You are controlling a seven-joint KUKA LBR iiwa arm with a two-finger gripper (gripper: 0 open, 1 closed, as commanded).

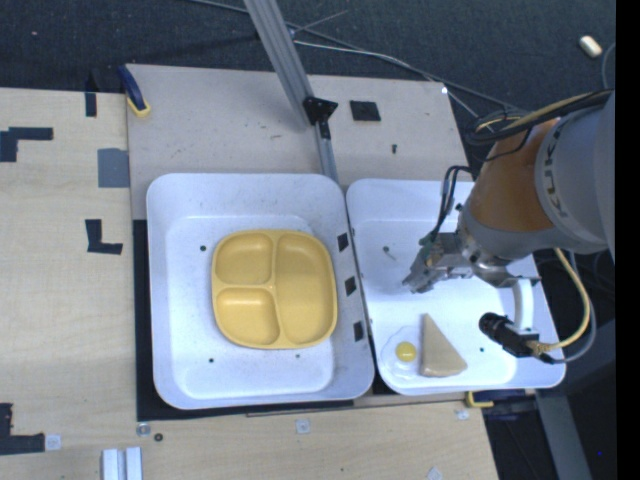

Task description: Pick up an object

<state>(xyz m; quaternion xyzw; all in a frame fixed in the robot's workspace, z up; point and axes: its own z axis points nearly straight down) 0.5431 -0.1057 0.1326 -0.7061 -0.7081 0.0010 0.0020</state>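
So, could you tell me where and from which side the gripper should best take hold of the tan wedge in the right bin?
The tan wedge lies flat in the right bin, its point toward the gripper and its broad end near the bin's front wall. Coming straight down from above and closing across the narrower upper half looks safest, since the two slanted sides converge there and the small yellow ball sits close to its left.

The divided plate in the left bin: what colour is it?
Yellow. The three-compartment plastic plate lies in the left white bin, seen best in the camera view.
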